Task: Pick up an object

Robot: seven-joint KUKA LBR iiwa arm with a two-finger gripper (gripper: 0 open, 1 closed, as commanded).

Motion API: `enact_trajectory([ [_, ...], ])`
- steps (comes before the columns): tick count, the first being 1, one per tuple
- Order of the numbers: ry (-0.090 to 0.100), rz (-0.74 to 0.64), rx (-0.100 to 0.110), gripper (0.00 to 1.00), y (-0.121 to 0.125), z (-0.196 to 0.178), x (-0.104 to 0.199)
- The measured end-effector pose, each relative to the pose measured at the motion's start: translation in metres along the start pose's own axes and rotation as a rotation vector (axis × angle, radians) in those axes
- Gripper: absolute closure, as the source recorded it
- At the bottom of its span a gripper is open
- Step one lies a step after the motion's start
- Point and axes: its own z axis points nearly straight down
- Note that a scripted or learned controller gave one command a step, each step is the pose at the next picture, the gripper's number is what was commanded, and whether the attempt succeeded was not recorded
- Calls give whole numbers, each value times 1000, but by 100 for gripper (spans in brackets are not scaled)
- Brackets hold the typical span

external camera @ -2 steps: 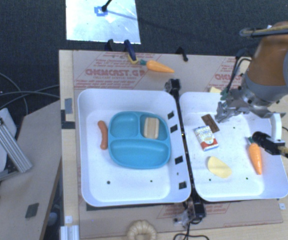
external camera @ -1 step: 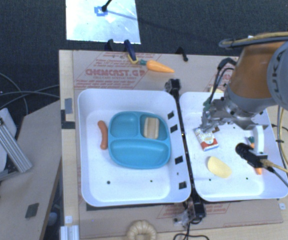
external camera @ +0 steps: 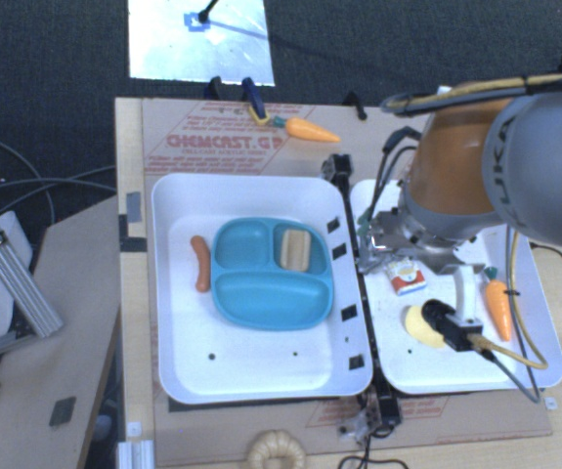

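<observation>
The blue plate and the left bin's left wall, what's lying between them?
A toy sausage lies on the bin floor between the blue plate and the left bin's wall, seen in the camera view.

The plate (external camera: 266,286) sits in the middle of the left bin (external camera: 188,360). A piece of bread (external camera: 295,250) lies on the plate, in its back right part. A sausage (external camera: 201,263) lies in the same bin, just left of the plate. Right of the plate is the other bin (external camera: 525,374) — in it lie a small box (external camera: 408,279), a lemon (external camera: 419,324) and a carrot (external camera: 497,310), the carrot farthest from the plate. Another carrot (external camera: 309,130) lies behind the plate, outside the bins. A ring (external camera: 276,450) lies in front of the plate, past the bin's edge.
</observation>
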Motion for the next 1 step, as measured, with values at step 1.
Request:
enact_trajectory([
  [1,0,-1,-3,100,-22,-19,52],
])
